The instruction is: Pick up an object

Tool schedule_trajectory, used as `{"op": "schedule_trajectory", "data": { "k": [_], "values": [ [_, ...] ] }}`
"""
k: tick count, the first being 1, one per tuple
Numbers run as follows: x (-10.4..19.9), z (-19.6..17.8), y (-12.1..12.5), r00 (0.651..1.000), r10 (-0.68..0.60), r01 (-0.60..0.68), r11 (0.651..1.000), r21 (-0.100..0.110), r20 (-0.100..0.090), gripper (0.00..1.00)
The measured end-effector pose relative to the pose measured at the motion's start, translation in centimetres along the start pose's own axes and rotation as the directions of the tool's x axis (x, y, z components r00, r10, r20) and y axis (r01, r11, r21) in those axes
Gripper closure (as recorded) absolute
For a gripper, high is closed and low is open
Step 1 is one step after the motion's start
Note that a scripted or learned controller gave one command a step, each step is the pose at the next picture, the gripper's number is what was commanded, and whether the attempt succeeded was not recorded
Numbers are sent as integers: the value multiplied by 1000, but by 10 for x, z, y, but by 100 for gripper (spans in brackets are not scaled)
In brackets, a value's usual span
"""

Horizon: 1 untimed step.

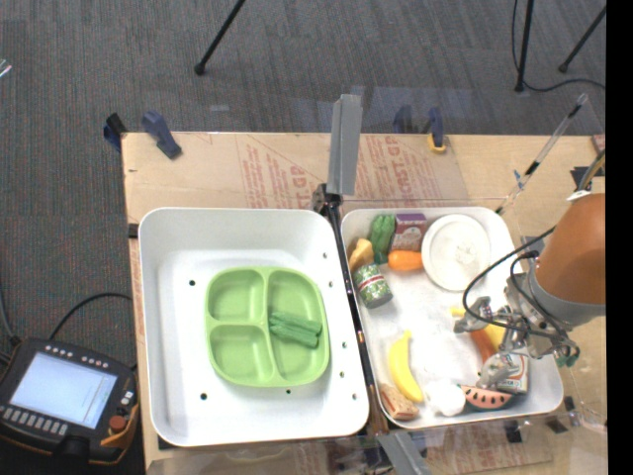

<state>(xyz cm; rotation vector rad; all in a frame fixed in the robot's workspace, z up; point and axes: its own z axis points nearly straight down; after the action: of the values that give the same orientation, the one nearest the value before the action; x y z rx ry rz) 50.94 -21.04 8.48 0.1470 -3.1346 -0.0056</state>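
Note:
My gripper [514, 346] hangs low over the right side of the right bin [431, 210], with cables looped around the wrist. Just under it lie an orange carrot-like piece [482, 343], a small yellow piece [494, 333] and a grey-and-red packet [503, 372]. A watermelon slice [492, 400] lies by the bin's front right corner. A banana [401, 364], a white lump [445, 399] and a bread piece [398, 402] lie to the left of the gripper. Whether anything is held is hidden by the gripper body.
At the back of the right bin are a white plate [457, 250], a purple box [409, 231], a green pepper [383, 232], an orange piece [406, 260] and a small can [373, 283]. The left bin [158, 265] holds a green divided plate [237, 325] with green beans [295, 329].

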Motion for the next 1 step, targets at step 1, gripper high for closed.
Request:
{"op": "schedule_trajectory", "data": {
  "k": [1],
  "values": [
    [-1, -2, 2, 1000, 2, -2, 1000, 2, 3, 0]
  ]
}}
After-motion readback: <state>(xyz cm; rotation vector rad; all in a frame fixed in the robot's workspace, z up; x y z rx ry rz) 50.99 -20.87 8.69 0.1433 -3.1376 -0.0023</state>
